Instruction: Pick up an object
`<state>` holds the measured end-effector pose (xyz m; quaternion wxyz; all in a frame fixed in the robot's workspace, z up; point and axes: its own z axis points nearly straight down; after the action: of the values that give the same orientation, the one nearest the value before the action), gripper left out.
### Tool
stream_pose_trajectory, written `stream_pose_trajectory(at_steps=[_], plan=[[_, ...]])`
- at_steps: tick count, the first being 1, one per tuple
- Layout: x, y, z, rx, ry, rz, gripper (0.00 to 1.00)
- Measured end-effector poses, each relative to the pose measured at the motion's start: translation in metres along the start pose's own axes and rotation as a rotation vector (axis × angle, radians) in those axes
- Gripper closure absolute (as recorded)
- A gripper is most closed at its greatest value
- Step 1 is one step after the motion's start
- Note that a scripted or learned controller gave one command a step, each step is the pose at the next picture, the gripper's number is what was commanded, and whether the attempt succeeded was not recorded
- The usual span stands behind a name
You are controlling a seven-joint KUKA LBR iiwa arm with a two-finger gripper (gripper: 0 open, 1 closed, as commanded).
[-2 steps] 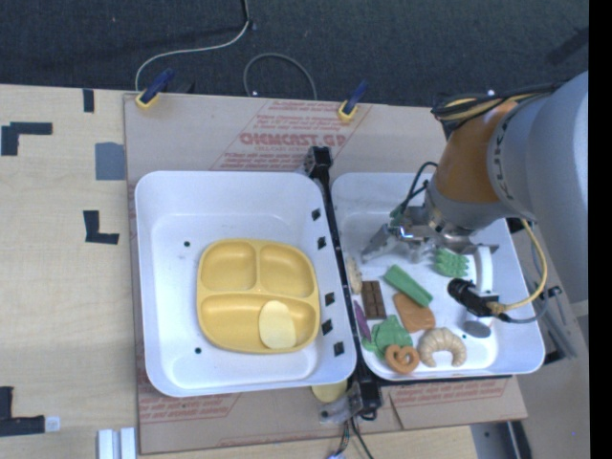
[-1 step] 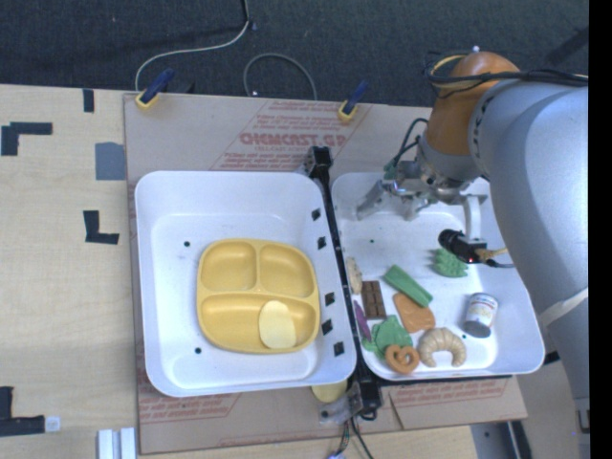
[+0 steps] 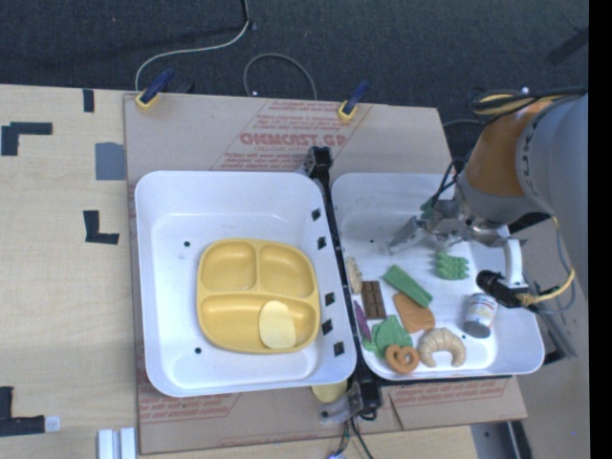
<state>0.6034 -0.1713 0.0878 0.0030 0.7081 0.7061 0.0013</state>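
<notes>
My gripper (image 3: 409, 236) hangs low over the upper middle of the right bin (image 3: 378, 199), reaching in from the right below the orange-banded wrist (image 3: 497, 156). Nothing shows in its grip. Toy food lies in the bin's lower half: a ruffled green piece (image 3: 450, 266) just right of and below the gripper, a green bar (image 3: 408, 286), an orange wedge (image 3: 414, 314), a brown chocolate bar (image 3: 373, 299), a green leaf (image 3: 390, 334), a pretzel (image 3: 402, 358), a croissant (image 3: 442, 346) and a small can (image 3: 478, 314).
The left bin (image 3: 163, 256) holds a yellow divided plate (image 3: 239, 266) with a pale round slice (image 3: 278, 327) in its lower compartment. A black divider (image 3: 330, 247) joins the bins. A cable and black fitting (image 3: 502, 287) hang by the right bin's right wall.
</notes>
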Motion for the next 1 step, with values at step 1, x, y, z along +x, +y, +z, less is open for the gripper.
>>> stream_pose_trajectory(at_steps=[1], plan=[[-0.0523,-0.0419,-0.0007,-0.003,-0.001,-0.001,0.00]])
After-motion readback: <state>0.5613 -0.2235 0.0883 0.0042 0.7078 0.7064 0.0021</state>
